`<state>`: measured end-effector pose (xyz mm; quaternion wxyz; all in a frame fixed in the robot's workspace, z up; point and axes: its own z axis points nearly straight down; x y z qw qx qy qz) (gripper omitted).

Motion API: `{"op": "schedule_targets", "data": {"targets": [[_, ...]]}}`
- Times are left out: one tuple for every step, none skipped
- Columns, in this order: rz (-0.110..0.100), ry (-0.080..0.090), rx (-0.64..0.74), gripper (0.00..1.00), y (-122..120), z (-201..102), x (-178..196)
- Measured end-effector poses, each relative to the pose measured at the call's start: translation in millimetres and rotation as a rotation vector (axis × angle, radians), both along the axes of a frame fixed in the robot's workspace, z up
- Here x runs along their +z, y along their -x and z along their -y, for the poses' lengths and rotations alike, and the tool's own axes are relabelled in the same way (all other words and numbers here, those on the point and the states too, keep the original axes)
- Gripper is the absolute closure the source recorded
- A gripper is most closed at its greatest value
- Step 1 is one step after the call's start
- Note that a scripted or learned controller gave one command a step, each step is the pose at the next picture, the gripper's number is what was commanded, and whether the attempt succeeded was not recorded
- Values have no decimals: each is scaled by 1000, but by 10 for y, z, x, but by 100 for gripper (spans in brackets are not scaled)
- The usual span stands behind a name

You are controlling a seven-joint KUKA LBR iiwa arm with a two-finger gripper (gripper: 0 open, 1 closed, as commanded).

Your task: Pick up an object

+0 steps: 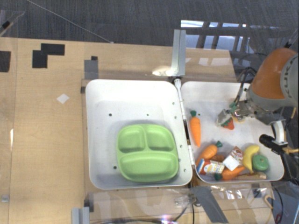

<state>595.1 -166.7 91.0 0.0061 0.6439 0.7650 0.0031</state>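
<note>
On the wooden table [46, 139] stand two shallow white bins side by side. The left bin [107, 101] holds a green divided plate [147, 152], which lies flat in its near half. The right bin [205, 97] holds the toy food. A long orange carrot [195, 130] with a green top lies near the left wall of this bin, pointing from far to near. In the near part of the bin many small things lie close together: a second, shorter carrot [209, 151], a small white packet [231, 162], a yellow banana [250, 154], a green round fruit [260, 162] just beside the banana, and another orange piece [232, 172] at the near wall. The grey arm with the orange band [275, 76] reaches in from the right, and its gripper [229, 118] is low over the far right part of the right bin. A small red and orange object [228, 123] is seen right at the tip of the gripper, touching it or just under it. It is too small and too hidden to tell if the jaws are wide, narrow, or closed on this object.
</note>
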Motion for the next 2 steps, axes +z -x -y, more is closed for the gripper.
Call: {"op": "schedule_targets", "data": {"targets": [[10,-2,2,100,-39,-30,137],[-5,-3,-12,100,-26,-622,1182]]}}
